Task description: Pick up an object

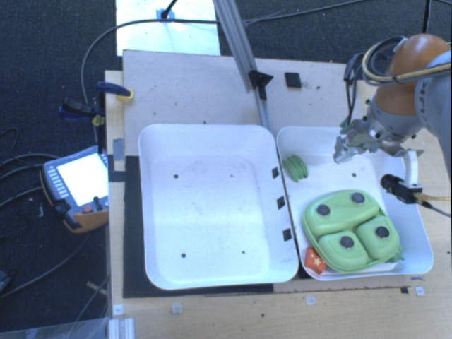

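My gripper (344, 150) hangs over the back part of the right bin (424, 242), under the grey arm with the orange band. Nothing shows between its fingertips. A small green ribbed object (295, 167) lies at the bin's back left, left of the gripper and apart from it. A large green three-lobed object (351, 230) with dark dots fills the bin's front half. A small red object (314, 260) sits at the bin's front left corner, against the green one.
The left bin (205, 203) adjoins the right one. A slanted metal pole (236, 34) and a black clamp (260, 80) stand behind the bins. A pendant (78, 186) rests off the bench to the left. Cables lie on the floor.
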You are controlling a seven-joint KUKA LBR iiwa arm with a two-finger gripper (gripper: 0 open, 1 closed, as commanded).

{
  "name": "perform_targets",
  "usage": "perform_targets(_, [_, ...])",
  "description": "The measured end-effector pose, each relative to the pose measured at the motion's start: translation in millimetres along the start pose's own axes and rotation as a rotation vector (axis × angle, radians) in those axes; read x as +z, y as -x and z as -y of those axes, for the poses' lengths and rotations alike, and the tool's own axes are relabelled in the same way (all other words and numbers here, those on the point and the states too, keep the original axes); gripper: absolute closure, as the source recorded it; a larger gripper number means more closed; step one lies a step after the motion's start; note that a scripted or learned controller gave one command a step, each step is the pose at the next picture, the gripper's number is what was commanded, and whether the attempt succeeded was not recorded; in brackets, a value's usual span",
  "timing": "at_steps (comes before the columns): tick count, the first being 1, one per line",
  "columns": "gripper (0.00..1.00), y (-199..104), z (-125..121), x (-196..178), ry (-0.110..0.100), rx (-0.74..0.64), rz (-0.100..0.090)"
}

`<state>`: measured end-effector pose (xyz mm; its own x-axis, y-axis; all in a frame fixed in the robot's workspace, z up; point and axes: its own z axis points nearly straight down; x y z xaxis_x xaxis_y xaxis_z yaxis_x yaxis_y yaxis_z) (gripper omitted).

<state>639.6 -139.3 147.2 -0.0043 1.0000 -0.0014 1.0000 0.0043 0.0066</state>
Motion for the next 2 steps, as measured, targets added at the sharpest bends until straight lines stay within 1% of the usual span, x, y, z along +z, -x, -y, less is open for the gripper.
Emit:
perform_targets(1, [1.0,-3,-5,-65,0.003,-0.001,0.0])
perform_targets(2, [1.0,-3,-7,-92,-0.001,-0.001,-0.001])
